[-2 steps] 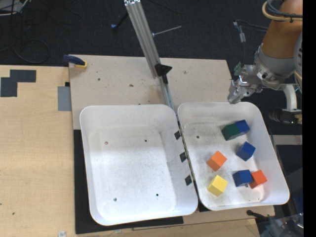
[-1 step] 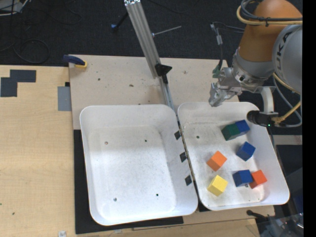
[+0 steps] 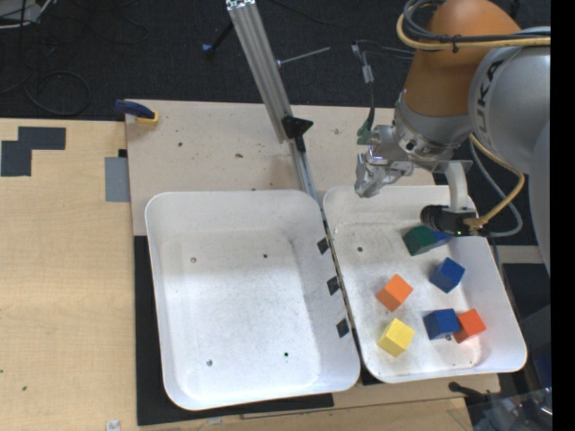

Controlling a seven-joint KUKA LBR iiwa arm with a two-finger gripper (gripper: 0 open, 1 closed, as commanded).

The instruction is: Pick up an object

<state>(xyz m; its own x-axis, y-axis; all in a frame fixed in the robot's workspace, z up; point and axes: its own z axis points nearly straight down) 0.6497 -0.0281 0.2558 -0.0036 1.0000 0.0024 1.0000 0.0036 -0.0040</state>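
Several small blocks lie in the right bin (image 3: 503, 348): a green block (image 3: 419, 239) near its far right side, a blue cube (image 3: 446, 274), an orange cube (image 3: 393, 292), a yellow cube (image 3: 395, 337), another blue cube (image 3: 440, 322) and a red-orange cube (image 3: 469, 325) touching it. My gripper (image 3: 369, 185) hangs over the far left corner of the right bin, well above the blocks and to the left of the green one. I see nothing between its fingers.
The left bin (image 3: 171, 348) lies beside the right one, with black clips along the shared edge. A slanted aluminium bar (image 3: 265, 70) rises behind the bins. A blue and yellow clamp (image 3: 137, 110) sits at the bench's far left corner.
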